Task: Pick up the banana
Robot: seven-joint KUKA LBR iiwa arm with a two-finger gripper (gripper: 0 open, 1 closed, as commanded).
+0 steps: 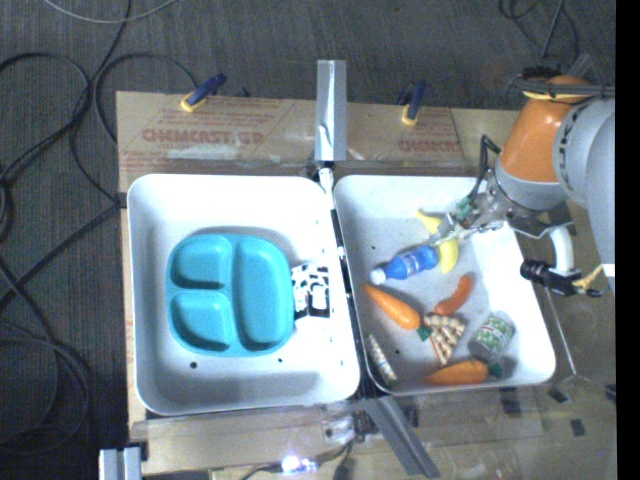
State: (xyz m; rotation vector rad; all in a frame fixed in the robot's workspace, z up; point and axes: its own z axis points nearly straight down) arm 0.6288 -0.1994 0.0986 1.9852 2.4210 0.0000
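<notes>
Metal-grey two-finger gripper (470,215) poised at the far side of the right white bin (535,353), right at the small yellow plastic banana (441,236); cannot tell how the jaws stand. Touching the banana's near-left edge: a blue plastic bottle with a white cap (408,264). Likely to be nudged or caught along with it, or to roll the curved fruit out of the grasp. Just nearer, crowding: a slim red chilli (456,292) and an orange carrot (391,308). Printed in faded red on the far cardboard sheet (200,136), seemingly "CHEMCAST GP"; bottle label unreadable.
</notes>
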